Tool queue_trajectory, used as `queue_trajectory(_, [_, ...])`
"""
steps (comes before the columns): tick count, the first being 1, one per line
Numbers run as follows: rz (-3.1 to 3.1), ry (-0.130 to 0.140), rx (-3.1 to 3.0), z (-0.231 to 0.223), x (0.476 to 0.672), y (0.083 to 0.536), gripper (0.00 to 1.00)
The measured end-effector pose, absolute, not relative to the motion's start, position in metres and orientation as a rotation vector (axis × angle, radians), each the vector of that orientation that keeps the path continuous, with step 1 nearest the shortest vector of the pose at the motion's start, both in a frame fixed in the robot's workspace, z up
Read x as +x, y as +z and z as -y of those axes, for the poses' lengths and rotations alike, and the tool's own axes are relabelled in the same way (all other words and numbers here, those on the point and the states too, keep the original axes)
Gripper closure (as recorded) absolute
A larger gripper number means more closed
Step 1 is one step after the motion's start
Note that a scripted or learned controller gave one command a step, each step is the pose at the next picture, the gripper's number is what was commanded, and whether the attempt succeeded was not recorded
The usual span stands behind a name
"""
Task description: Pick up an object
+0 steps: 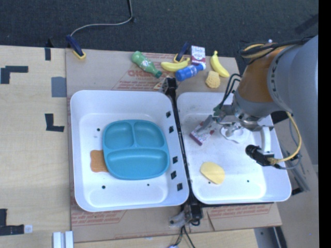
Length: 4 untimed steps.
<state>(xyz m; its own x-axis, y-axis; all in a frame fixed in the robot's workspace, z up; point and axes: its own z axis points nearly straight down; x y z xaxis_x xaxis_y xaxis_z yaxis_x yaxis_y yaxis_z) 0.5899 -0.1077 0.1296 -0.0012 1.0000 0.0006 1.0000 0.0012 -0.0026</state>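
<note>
The small pink-and-grey packet (pixel 200 133) lies flat in the right bin (pixel 269 192), near its left wall, with the gripper (pixel 213 120) right over its upper end. It looks light, thin and somewhat stiff, probably slippery on the white floor, so a pinch across its narrow width seems best. Whether the gripper is wide or narrow I cannot tell. A yellow soft-looking lump (pixel 212 172) sits lower down. The left bin (pixel 83 190) holds 1 blue divided plate (pixel 136 149).

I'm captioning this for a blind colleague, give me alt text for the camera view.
A grey and orange robot arm lowers its gripper over a small dark-red packet in the right white bin, near a yellow chip. The left bin holds a blue divided plate.
</note>
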Motion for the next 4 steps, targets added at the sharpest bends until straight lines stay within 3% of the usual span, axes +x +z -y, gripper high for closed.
queue_trajectory(1, [2.218, 0.003, -2.219, 0.100, 0.487, 0.090, 0.00])
queue_trajectory(2, [2.223, 0.000, -2.221, 0.080, 0.593, 0.185, 0.00])
queue_trajectory(3, [2.221, 0.006, -2.219, 0.097, 0.616, 0.102, 0.00])
queue_trajectory(4, [2.224, 0.002, -2.221, 0.096, 0.618, 0.086, 0.00])
